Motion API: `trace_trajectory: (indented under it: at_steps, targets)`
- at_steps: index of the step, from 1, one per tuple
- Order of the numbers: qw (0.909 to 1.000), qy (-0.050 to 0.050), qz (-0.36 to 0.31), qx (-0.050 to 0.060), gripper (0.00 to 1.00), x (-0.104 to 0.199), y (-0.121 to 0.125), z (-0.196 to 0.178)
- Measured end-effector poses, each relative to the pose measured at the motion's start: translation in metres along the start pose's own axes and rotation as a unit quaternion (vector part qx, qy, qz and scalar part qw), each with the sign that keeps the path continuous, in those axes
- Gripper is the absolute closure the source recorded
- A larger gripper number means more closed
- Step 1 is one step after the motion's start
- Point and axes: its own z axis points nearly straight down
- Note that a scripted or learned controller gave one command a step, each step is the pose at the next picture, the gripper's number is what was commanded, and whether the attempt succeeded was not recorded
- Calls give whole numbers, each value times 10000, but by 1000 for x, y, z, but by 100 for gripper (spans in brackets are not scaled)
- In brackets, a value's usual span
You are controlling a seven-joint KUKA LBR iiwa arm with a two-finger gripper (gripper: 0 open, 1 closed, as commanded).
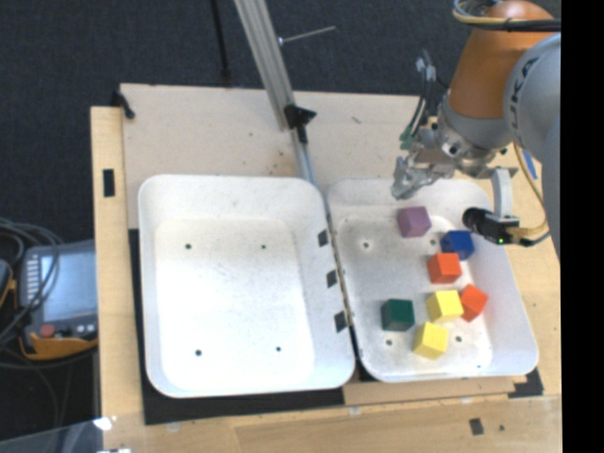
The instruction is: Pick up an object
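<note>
Likely target: purple block, far end of the right bin, near its far rim. It's the closest object to the gripper, so my guess is that's the pick. Nothing is touching it; clear floor on its left and near sides.

Key relation: the block sits just nearward and slightly right of the gripper tip in the camera view. The gripper is above the bin's far edge, not yet over the block. Can't tell how high it is from this angle. The block looks roughly cubic, so no long axis to align to; its faces are a bit rotated against the bin walls, so finger yaw may matter.

Gripper state: can't tell whether it's open or closed, the tip is too small and blurred. Nothing visible in it.

Other blocks, all in the right bin, nearward and right of the purple one:
- blue block, near the purple one but apart
- orange block, just nearward of blue
- yellow block touching or nearly touching a red-orange block
- second yellow block, near end
- green block, on its own, left of the yellows

Left bin: no blocks in it.

Risk: the blue block is on the purple's right, so fingers closing across left-right have less margin on that side.
</note>
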Motion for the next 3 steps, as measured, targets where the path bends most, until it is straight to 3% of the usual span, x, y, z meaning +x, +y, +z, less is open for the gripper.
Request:
trace_trajectory:
  at_steps: [1, 3]
  targets:
    - [10000, 2, -4, 4, 100, -5, -4, -47]
    - [10000, 10, -27, 49, 100, 90, -1, -21]
